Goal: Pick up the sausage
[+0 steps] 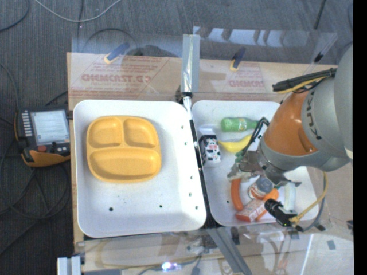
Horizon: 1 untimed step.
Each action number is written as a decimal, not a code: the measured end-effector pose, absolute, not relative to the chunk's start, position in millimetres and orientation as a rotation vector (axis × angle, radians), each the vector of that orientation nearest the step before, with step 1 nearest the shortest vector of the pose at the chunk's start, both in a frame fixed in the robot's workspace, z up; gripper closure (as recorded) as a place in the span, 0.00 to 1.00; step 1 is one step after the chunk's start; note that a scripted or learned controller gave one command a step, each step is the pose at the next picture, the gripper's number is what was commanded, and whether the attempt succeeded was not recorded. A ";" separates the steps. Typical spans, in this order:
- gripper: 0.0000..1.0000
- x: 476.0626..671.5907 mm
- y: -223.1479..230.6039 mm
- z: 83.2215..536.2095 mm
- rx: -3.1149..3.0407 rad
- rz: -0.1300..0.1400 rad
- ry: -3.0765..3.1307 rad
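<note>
Hovering low over the right bin point(218, 211), the gripper point(252, 173), jaw state impossible to tell, has the sausage point(236, 196) just below-left of it, where crowding banana point(235, 145) and carton point(252, 212) risk a wrong grab.

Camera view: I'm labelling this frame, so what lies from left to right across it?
Handheld screen device → yellow divided tray in the left bin → small black-and-white toy → orange sausage → orange-banded arm. The green bottle and banana overlap the sausage's span, so I left them out.
</note>
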State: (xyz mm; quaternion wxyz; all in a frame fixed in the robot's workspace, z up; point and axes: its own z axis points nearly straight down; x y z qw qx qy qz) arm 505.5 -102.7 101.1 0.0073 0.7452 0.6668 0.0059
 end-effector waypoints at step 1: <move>1.00 576.6 -77.2 206.3 2.239 -0.007 2.203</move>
